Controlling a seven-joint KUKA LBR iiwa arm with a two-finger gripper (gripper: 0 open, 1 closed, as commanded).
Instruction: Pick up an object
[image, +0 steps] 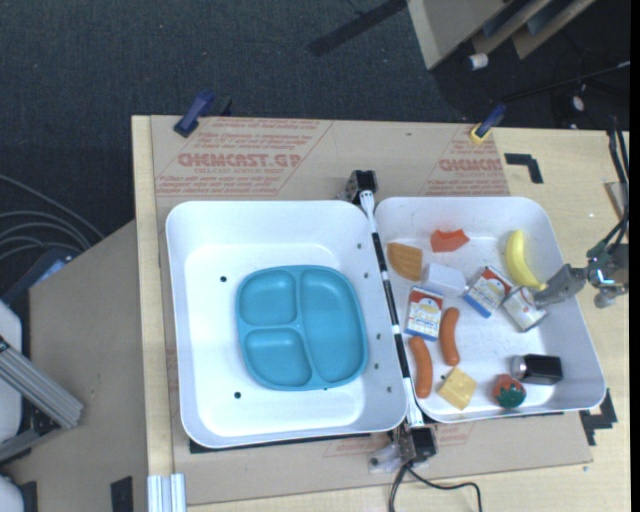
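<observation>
Tabletop w/ two white bins side by side. Left bin: just a blue divided tray, lying flat near centre. Not a likely target.

Right bin, going L to R: tan wedge at upper left; small carton w/ red print below it; two sausages, both long axis running roughly top-to-bottom of view, the left one lower; yellow cheese block at bottom; orange-red piece up top; second small carton mid-bin; green-and-red round item near bottom wall; black block just above-right of it; banana, long axis near vertical in view, curve bulging right, top end toward far wall.

Gripper at bin's right side, low, reaching in from right. Tip sits on or just beside a small greyish box, directly below banana. Fingers: can't tell if apart or together, too small and blurred.

Step, by judgement: approach/descent onto a target, prob. greyish box or banana's lower end. Nothing seen lifted. Next move calls for: settle over one item, close across its short axis, lift straight up. Crowding w/ the second carton = risk of a glancing grip.
</observation>
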